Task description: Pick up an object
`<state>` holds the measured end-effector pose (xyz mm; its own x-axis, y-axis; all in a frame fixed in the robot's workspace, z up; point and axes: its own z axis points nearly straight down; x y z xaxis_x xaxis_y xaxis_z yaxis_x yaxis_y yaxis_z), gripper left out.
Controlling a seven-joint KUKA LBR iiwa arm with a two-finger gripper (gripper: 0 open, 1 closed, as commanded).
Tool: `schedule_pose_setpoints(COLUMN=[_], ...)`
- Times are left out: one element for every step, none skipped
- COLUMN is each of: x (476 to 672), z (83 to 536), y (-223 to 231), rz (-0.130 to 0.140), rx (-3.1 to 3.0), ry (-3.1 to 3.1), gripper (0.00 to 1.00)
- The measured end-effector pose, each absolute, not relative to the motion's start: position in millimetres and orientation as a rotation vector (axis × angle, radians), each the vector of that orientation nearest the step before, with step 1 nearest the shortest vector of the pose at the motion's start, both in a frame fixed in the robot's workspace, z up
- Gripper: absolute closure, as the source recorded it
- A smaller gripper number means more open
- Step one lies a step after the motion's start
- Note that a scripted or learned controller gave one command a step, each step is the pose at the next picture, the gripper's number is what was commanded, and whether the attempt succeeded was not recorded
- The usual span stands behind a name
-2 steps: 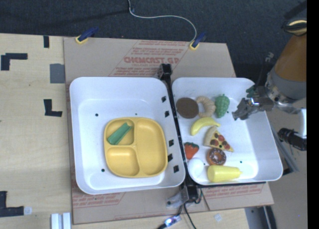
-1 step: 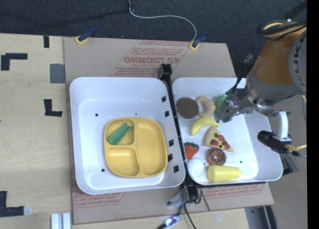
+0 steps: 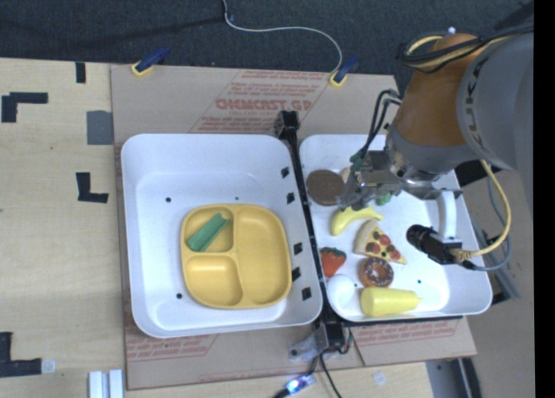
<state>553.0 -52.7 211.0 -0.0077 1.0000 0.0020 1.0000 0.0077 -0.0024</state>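
**Gripper parked right over the banana, can't see if it's got anything**

The arm comes in from the right and the gripper is down in the right bin, up near that bin's left wall. From this angle the wrist blocks the business end, so I honestly can't tell how far open the gripper is or whether it has hold of anything.

The closest thing to it is the banana. It lies on the bin floor just below the gripper in the picture, curved, with its right tip nearly under the gripper body. Whether they're touching, no idea. A brown disc sits just to the gripper's left, against the wall between the bins.

The rest of that bin is further down: a pizza slice beside the banana, a donut under that, a strawberry by the left wall and a yellow cone near the bottom edge.

The left bin has a yellow divided plate with a green piece in its top-left compartment, well apart from the gripper.
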Motion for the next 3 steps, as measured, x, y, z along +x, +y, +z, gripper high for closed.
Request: schedule_pose_setpoints(x=[557.9,558.7,563.8], z=[206.6,211.9,213.8], y=[8.0,68.9,83.2], rz=[0.001,0.0,0.002], rx=[-2.21,-2.21,-2.216], ry=[-2.228,-2.229,-2.224], gripper=[1.0,1.0,1.0])
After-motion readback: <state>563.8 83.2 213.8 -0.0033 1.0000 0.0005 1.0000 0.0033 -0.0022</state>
